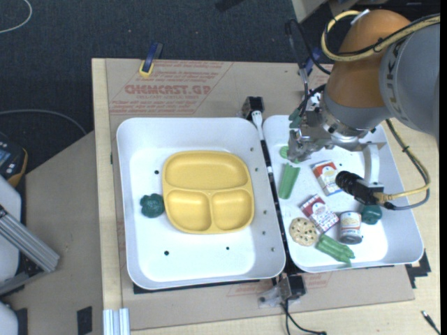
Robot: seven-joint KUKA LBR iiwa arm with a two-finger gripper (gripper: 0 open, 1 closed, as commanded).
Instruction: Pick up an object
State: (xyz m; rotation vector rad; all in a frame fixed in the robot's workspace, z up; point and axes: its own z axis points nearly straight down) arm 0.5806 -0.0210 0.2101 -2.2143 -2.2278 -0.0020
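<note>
The cardboard-covered counter (174, 82) bears two shallow white plastic bins. In the left bin (133, 152) lie a yellow three-compartment plastic tray (207, 190) and, just left of it, a small dark green toy (151, 204). The grey arm with its orange band (363, 54) hangs over the right bin (401, 236); its gripper (299, 145) is low near that bin's upper left, whether clenched or released I cannot tell. Just below it lies a light green toy pod (288, 181); lower sit a small red-and-white carton (319, 213) and a round cookie (303, 231).

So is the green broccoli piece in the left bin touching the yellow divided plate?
Apart. The camera view shows a strip of white bin floor between the broccoli piece and the yellow plate.
</note>
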